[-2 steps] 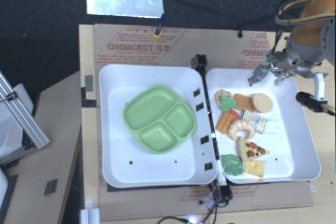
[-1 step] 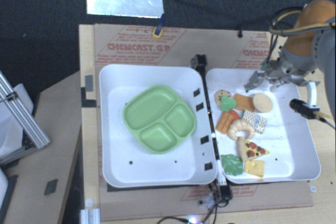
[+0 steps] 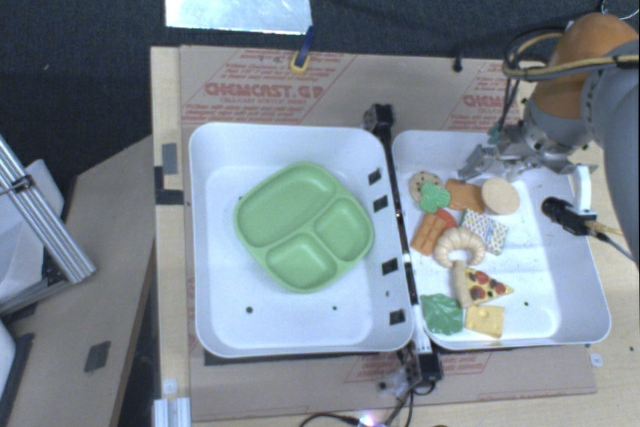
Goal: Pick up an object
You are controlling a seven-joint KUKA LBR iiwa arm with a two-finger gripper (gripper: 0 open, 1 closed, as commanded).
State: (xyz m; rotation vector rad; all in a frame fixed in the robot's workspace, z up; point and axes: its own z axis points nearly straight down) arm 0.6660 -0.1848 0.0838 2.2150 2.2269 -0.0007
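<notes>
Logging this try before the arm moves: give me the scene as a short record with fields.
left bin: shallow white bin holding a light green three-compartment plastic plate
right bin: shallow white bin with toy food clustered on its left side
toy items: orange carrot, tan croissant, pizza slice, yellow cheese block, round beige bun
arm: grey arm with orange band, reaching in from the right
gripper: above the right bin's far edge, nothing seen held

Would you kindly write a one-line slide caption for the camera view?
Arm's claw hovers over the right bin of toy food; green plate lies in the left bin.
</notes>
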